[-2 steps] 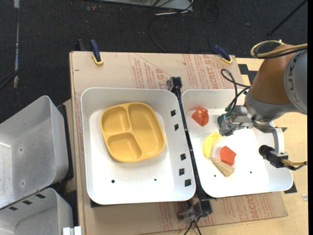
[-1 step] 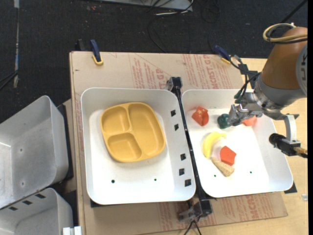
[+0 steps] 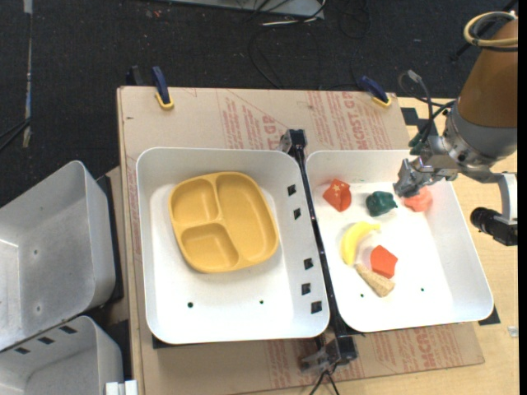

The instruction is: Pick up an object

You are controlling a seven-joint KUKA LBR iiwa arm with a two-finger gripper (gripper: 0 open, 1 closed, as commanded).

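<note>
Camera view: the gripper (image 3: 409, 183) is lowered just beside a pink object (image 3: 419, 200) near the right bin's (image 3: 461, 303) far edge; the object is seen just right of it. Jaw state cannot be told.

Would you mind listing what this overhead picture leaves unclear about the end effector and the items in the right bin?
- End effector: too small and dark to tell how its fingers stand.
- Pink item: partly covered by the end effector; contact or grip unclear.
- Tan piece: partly under the orange block.
- Arm: cut off by the right edge.
</note>
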